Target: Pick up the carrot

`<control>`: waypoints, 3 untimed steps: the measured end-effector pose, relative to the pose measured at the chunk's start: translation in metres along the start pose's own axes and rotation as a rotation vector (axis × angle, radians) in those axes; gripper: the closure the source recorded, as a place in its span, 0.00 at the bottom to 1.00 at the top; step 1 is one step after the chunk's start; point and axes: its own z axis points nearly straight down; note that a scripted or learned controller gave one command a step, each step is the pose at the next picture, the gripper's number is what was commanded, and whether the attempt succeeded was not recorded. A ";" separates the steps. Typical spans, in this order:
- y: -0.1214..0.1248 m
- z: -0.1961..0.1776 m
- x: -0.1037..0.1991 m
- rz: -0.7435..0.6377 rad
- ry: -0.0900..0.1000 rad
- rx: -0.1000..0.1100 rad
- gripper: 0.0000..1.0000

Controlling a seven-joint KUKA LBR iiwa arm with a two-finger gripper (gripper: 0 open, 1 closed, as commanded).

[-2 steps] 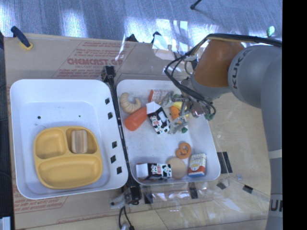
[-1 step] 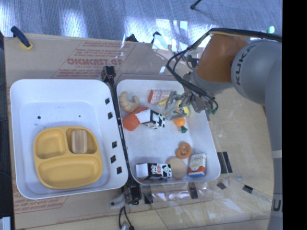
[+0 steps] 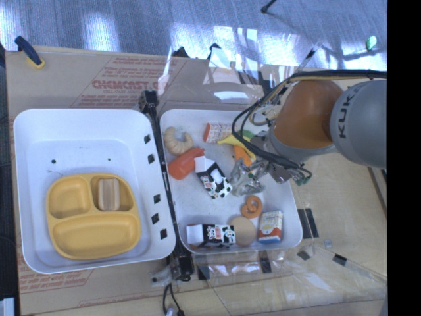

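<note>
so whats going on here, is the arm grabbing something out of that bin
The grey arm reaches in from the right, and its gripper hangs low over the right bin, which holds toy food. The carrot, orange-red, lies toward that bin's left side, apart from the gripper and untouched. Nearer the gripper are a cow-print carton and a small pretzel. Nothing can be seen between the fingers. The left bin holds a yellow divided tray.
</note>
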 end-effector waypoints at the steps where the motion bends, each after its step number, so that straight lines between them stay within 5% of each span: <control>1: 0.067 -0.074 0.013 -0.013 -0.007 0.006 1.00; 2: 0.070 -0.096 0.003 0.022 -0.004 0.005 1.00; 3: 0.004 0.000 0.010 0.122 -0.005 0.006 1.00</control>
